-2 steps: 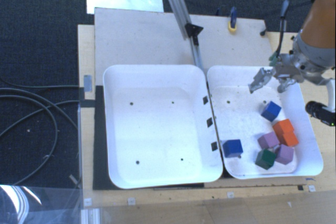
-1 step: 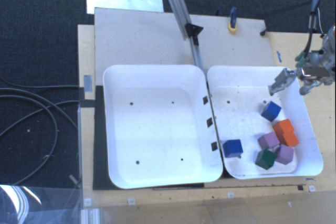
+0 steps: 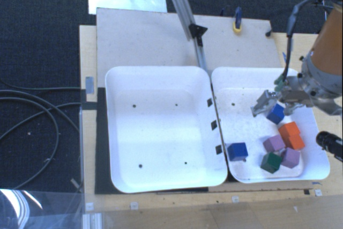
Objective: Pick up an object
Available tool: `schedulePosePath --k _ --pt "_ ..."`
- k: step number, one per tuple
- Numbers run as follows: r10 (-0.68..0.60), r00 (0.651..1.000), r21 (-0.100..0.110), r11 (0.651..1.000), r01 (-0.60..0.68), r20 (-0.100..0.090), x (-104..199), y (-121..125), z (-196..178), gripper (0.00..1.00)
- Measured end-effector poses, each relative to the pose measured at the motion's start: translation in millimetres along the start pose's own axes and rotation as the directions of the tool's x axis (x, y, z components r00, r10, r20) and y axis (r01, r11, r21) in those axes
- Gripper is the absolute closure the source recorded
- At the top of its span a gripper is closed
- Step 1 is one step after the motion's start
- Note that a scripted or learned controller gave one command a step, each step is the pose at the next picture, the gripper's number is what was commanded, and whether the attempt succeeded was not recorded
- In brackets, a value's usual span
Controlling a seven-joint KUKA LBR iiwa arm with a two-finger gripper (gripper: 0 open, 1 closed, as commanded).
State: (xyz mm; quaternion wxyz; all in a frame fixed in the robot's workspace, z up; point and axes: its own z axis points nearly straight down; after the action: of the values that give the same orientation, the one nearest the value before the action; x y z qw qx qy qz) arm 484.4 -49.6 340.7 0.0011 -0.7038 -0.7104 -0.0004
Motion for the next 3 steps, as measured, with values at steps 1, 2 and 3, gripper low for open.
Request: schedulePosePath --k 1,2,3 --pt "0.002 1.0 0.0 1.0 -0.002 0.001 27 38 38 0.0" --pt "0.008 1.0 -0.014 1.0 -0.008 0.005 -7 75 -51 0.0" --pt "0.016 1.0 -0.013 1.0 -0.016 0.008 -85 52 -123 0.0"
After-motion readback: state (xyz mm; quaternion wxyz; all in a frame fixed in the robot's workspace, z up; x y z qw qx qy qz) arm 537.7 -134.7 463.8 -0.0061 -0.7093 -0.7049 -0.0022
